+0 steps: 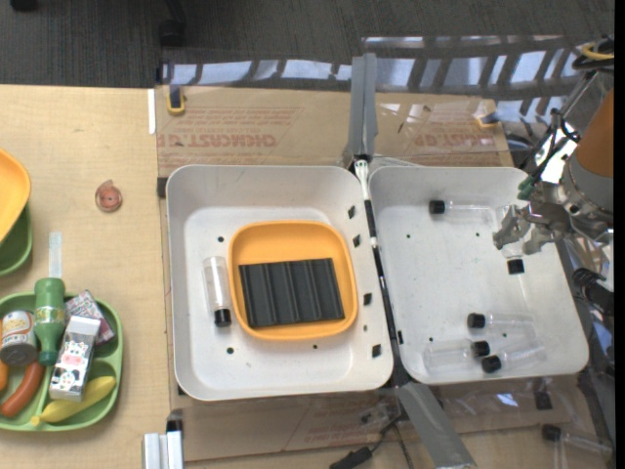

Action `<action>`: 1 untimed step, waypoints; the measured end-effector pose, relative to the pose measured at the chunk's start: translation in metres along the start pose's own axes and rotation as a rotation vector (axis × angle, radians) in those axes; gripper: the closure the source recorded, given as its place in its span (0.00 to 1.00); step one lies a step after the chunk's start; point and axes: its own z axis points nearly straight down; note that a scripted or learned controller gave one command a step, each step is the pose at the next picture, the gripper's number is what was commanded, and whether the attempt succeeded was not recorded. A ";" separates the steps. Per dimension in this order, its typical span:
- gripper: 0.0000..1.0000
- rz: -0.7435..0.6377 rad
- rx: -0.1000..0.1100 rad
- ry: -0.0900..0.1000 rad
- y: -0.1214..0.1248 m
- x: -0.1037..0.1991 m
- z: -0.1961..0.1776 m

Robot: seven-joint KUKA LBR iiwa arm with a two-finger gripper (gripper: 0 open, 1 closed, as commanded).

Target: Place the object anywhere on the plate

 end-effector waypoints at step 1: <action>1.00 -0.185 0.000 -0.001 0.066 0.008 -0.001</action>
